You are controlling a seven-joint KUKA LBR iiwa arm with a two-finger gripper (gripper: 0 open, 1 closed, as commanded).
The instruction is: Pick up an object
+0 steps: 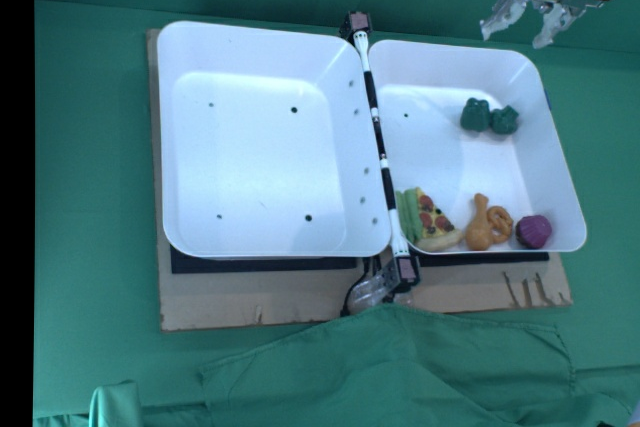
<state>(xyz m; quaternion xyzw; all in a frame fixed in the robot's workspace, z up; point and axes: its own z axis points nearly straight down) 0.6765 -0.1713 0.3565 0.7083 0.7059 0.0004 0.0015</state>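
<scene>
My gripper point(524, 23) hangs high at the upper right, above the far edge of the right bin point(540, 85), its two fingers spread apart with nothing between them. In the right bin lie a dark green toy point(487, 117) near the far right side, a pizza slice point(428, 219) at the near left corner, an orange pretzel-shaped toy point(487, 225) beside it, and a purple toy point(533, 231) at the near right corner. All of them lie well below and toward the near side of the gripper.
The left bin point(175, 55) is bare white with a few dark dots. A black-and-white divider bar point(376, 130) runs between the bins. Both rest on brown cardboard point(240, 305) over green cloth, which bunches up at the front point(400, 365).
</scene>
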